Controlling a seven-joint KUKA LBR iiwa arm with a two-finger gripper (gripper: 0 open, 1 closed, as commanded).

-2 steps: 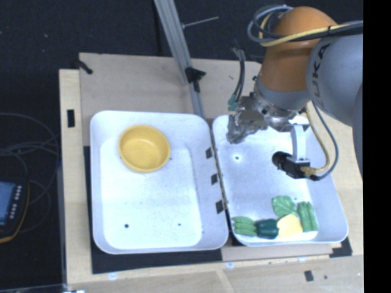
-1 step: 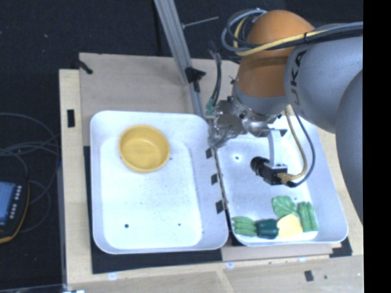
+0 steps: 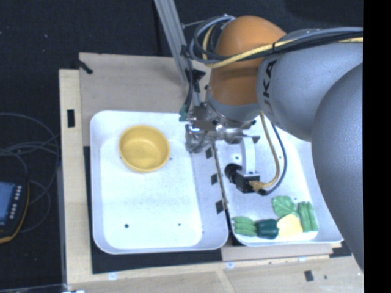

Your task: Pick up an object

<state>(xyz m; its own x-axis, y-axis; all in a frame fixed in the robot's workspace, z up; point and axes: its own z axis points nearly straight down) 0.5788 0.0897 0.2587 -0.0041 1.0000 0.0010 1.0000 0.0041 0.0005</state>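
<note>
grey arm (image 3: 317, 96) over right bin (image 3: 324, 234)

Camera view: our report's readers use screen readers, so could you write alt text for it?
A grey robot arm reaches from the right over two white bins, its claw above the divide between them. The left bin holds a yellow bowl; green and yellow toy pieces cluster at the right bin's near edge.

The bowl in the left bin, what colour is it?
Yellow. The bowl shows well in the camera view.
</note>
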